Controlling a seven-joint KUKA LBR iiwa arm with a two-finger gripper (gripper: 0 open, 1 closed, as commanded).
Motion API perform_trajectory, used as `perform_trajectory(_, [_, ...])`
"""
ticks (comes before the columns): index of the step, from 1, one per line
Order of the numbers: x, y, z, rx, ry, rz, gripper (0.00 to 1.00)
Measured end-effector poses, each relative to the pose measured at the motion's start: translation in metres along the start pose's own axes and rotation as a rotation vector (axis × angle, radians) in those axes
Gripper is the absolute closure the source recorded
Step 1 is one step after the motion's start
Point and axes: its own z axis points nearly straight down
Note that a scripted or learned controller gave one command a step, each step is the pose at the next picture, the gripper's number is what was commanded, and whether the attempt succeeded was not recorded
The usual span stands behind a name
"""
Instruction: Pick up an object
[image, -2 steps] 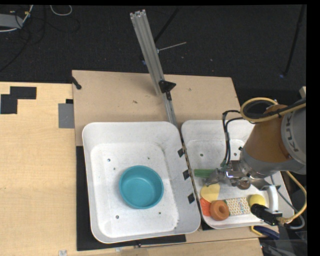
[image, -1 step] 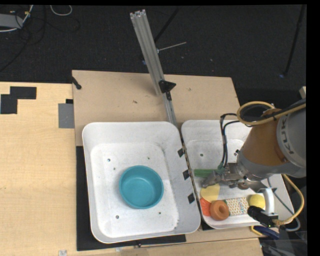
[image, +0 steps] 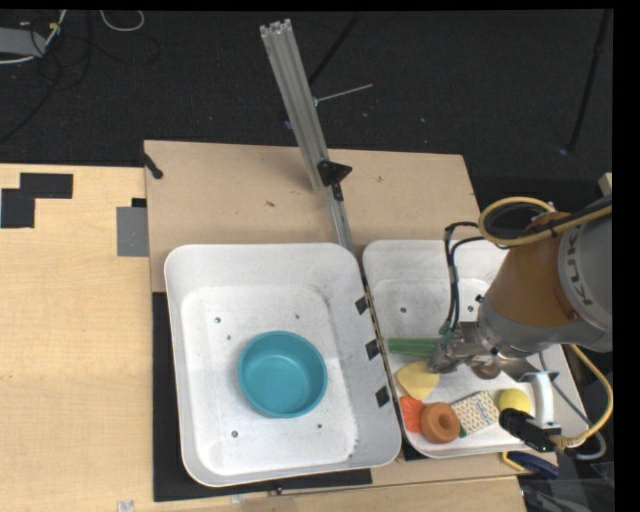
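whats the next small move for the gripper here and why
Probably a short, straight descent. The gripper sits low in the right bin, at the end of the green stick and just above the yellow piece, with nothing visibly between its fingers. Its finger state is unclear, so that should be checked first.

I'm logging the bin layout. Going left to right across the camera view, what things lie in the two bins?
Teal bowl in the left bin → orange ring → patterned card → yellow ball, all in the right bin.
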Motion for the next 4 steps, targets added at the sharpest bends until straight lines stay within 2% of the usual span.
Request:
perform_trajectory(1, [-0.004,0.005,-0.043,0.000,0.000,0.000,1.00])
perform_trajectory(3, [0.003,0.001,-0.134,0.001,0.000,0.000,1.00])
perform_trajectory(4, [0.045,-0.005,-0.127,0.004,0.001,-0.003,1.00])
